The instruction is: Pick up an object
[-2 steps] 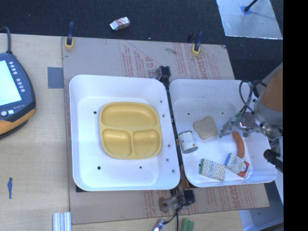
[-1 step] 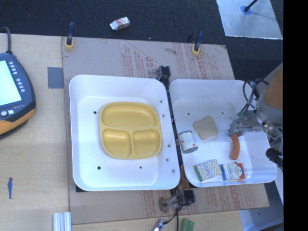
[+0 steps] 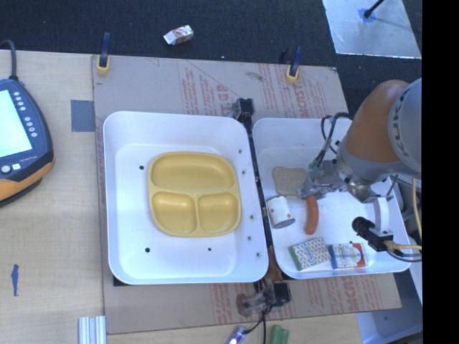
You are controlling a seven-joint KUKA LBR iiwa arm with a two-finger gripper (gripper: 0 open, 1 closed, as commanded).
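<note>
I'm reaching in from the right, over the right bin (image 3: 287,131). My gripper (image 3: 313,187) sits low in that bin, just above the top end of the hot dog (image 3: 311,216). Can't tell how my jaws stand from this angle; the wrist and cabling hide them. Nothing visibly between them, so I don't claim a hold.

Right bin contents:
- hot dog: orange-red, lying roughly upright in the view, slight tilt, near the bin's middle. Its top end is right at my gripper; contact or a gap, can't tell.
- white cup (image 3: 279,211): on its side, just left of the hot dog, close to the bin's left wall.
- tan pad (image 3: 288,179): flat on the floor, above the cup, left of my gripper.
- green packet (image 3: 310,254): near the front wall, tilted.
- small box (image 3: 348,255): white with red and blue print, just right of the green packet, touching or nearly so.

Left bin (image 3: 122,192): holds a yellow tray (image 3: 193,192) with three compartments, one wide on top and two smaller below. It sits about centred.

My orange band (image 3: 373,124) is over the right bin's far right corner.

Outside the bins: a pendant (image 3: 21,138) with a screen at the bench's left edge, and a crumpled wrapper (image 3: 178,35) on the dark floor beyond the bench.
</note>
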